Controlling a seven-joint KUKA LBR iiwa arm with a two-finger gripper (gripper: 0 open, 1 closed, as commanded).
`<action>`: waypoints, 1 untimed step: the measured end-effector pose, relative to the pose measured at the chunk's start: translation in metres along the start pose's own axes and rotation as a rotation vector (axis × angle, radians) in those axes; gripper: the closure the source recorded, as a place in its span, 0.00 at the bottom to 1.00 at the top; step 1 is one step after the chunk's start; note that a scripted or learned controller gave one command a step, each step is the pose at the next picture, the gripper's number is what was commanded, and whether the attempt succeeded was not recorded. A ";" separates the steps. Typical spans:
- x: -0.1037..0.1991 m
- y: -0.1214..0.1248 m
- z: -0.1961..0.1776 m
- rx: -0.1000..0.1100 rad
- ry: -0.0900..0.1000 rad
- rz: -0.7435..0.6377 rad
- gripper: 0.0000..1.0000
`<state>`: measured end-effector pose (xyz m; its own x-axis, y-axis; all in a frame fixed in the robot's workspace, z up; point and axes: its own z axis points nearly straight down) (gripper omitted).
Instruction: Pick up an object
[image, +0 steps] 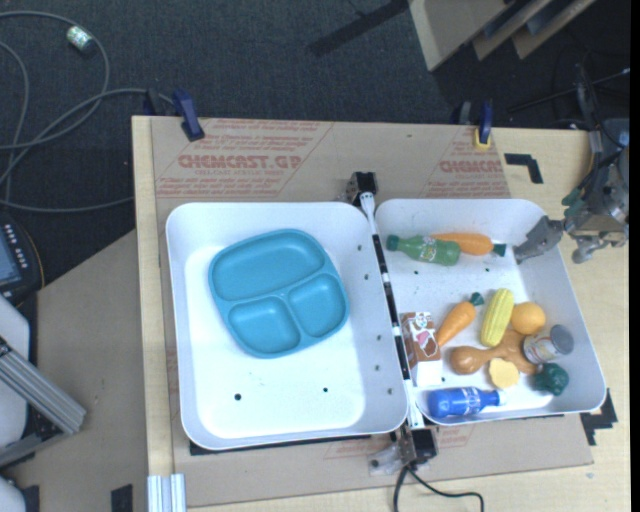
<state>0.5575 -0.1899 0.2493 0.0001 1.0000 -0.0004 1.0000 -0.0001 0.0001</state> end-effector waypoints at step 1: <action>0.020 0.018 0.113 0.011 0.005 -0.002 0.00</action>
<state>0.5759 -0.1695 0.1367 -0.0022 1.0000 0.0044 0.9999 0.0023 -0.0107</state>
